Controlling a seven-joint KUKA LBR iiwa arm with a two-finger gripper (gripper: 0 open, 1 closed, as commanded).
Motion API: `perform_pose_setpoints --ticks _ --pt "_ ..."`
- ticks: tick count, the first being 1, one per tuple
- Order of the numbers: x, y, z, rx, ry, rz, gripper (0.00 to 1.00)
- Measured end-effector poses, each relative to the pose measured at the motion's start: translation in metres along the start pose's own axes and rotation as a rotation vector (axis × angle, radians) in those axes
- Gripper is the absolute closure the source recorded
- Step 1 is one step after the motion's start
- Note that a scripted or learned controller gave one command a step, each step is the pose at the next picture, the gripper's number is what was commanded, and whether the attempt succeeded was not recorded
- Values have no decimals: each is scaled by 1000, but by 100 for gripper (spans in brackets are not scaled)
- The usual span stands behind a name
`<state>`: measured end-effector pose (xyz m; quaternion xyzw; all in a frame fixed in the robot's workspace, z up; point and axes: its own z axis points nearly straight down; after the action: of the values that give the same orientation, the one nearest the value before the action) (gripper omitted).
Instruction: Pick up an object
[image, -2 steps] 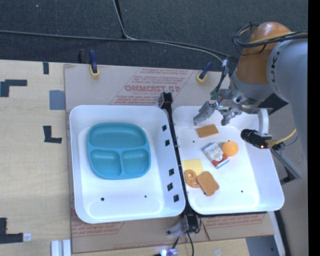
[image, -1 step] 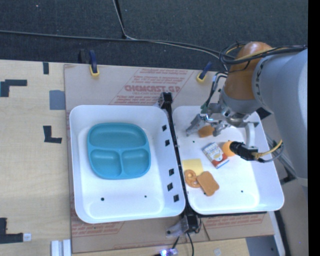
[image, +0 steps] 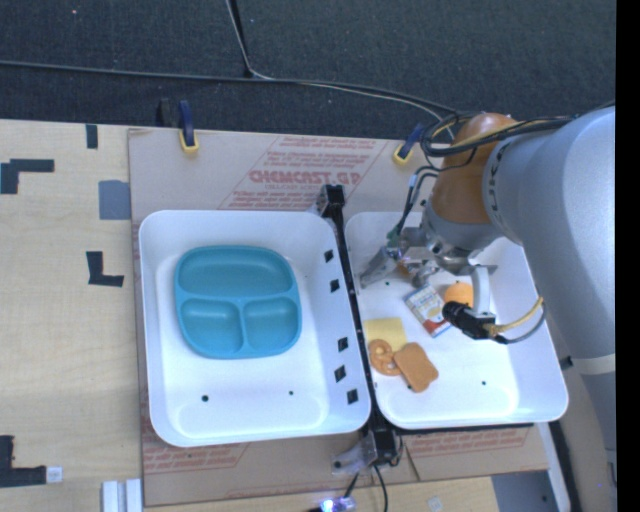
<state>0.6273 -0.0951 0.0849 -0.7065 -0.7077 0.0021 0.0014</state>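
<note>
my grey arm (image: 560, 200) reaching in from right, orange-banded wrist (image: 470, 180) bent down, gripper (image: 405, 262) low, pointing left

In the right bin (image: 520, 395), 5 small objects lie close together below and beside the gripper (image: 405, 258); a small white packet with red print (image: 425, 303) lies tilted, nearest the jaws, just below them; an orange rounded piece (image: 459, 293) sits just right of that packet, partly hidden by the arm's hardware; a flat yellow square (image: 385, 331) lies farther below the jaws; touching its lower edge, a small orange pretzel-like ring (image: 381, 354); beside that, farthest from the jaws, a tan oblong slab (image: 416, 366), lying flat and angled.
</note>
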Motion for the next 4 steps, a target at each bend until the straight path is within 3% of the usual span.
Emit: perform_pose_setpoints --ticks 1,4 --pt "1 1 -13 -2 1 -1 100" --pt "-4 5 -160 -9 0 0 100"
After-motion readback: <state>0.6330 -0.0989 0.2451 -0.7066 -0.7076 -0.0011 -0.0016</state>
